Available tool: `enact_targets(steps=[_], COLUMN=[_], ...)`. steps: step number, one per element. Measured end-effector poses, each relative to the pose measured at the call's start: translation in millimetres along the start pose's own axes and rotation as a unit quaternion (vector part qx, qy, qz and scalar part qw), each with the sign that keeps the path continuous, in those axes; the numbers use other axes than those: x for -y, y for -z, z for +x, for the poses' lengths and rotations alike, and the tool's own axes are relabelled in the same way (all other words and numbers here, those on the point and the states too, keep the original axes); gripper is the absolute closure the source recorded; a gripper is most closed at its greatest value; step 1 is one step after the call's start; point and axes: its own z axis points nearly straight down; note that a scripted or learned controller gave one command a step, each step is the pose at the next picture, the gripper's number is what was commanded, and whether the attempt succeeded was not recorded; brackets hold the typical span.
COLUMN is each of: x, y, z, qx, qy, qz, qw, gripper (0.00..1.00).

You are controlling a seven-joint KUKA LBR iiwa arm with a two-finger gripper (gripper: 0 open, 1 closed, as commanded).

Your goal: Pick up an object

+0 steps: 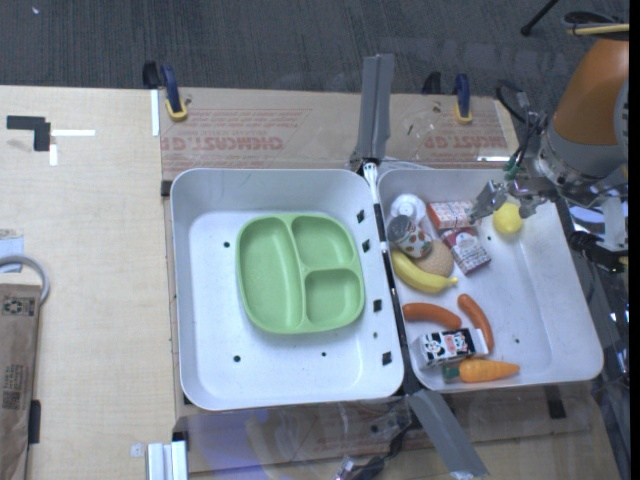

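Note:
My gripper [509, 201] hangs over the back right part of the right bin [545, 298], below the orange band of the arm. A small yellow lemon-like fruit [508, 221] sits right at its tip, touching or nearly touching it; the view does not settle whether it is held. To the left in the same bin lie a banana [423, 273], two sausages [432, 314] [476, 320], a carrot [482, 371], a small milk carton [447, 346], a red packet [468, 251] and a tin [402, 231].
The left bin [205, 318] holds a green divided plate [300, 272]. A grey divider [375, 118] stands between the bins at the back. Cardboard [260, 133] lies behind them. A brown paper bag [18, 353] rests at the far left.

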Motion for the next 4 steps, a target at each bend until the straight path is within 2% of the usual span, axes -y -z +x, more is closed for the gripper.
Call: enact_targets(steps=[1,2,3,4], x=[15.6,15.8,10.5,9.9], y=[-61.1,-53.2,54.0,64.4], z=[21.5,21.3,151.7,152.4], qx=[0.003,0.003,0.0,0.001], qy=[0.089,0.087,-0.026,0.067], qz=[-0.006,-0.006,0.0,-0.001], qw=[0.996,0.9962,0.9997,0.9977], gripper=[0.0,1.0,1.0,1.0])
